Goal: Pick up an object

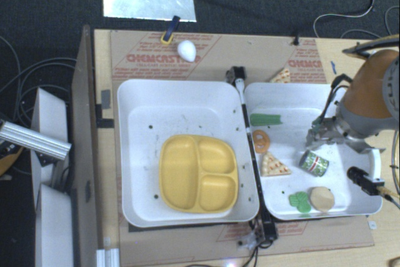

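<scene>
In the right bin (294, 97) lie a small green-labelled can (313, 163), a pizza-slice toy (274, 166), a pretzel-like orange ring (260, 141), a green flat strip (265, 119), a green leafy piece (299, 201) and a tan round disc (322, 198). My gripper (319, 136) hangs low over the right bin, just above and slightly right of the can. The fingers are small and dark against the bin, and nothing shows between them.
The left bin (144, 103) holds a yellow divided plate (199, 172). On the cardboard behind the bins lie a white egg (186, 50) and a triangular cracker piece (282, 76). The arm's grey and orange body fills the right bin's right side.
</scene>
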### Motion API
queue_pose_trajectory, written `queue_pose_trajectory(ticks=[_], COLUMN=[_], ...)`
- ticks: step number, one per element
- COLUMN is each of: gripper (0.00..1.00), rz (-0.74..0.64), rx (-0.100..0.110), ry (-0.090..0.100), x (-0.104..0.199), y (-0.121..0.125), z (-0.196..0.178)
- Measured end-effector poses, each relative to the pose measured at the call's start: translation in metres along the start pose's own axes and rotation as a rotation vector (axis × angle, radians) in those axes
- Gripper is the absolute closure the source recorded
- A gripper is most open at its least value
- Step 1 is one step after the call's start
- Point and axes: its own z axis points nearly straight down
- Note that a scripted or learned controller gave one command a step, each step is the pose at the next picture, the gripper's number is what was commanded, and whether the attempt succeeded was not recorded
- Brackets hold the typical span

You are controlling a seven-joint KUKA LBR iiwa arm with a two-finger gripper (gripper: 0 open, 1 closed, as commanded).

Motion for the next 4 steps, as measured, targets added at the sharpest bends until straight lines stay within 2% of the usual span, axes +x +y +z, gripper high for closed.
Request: queue_pose_trajectory(ticks=[1, 2, 3, 4], gripper=[0.0, 1.0, 0.0, 0.0], rz=[0.0, -0.001, -0.002, 0.003], rx=[0.0, -0.002, -0.002, -0.003], ry=[0.0, 0.0, 0.0, -0.004], x=[0.0, 0.0, 0.0, 0.038], y=[0.0, 0.001, 0.001, -0.047], z=[0.0, -0.011, -0.01, 0.01])
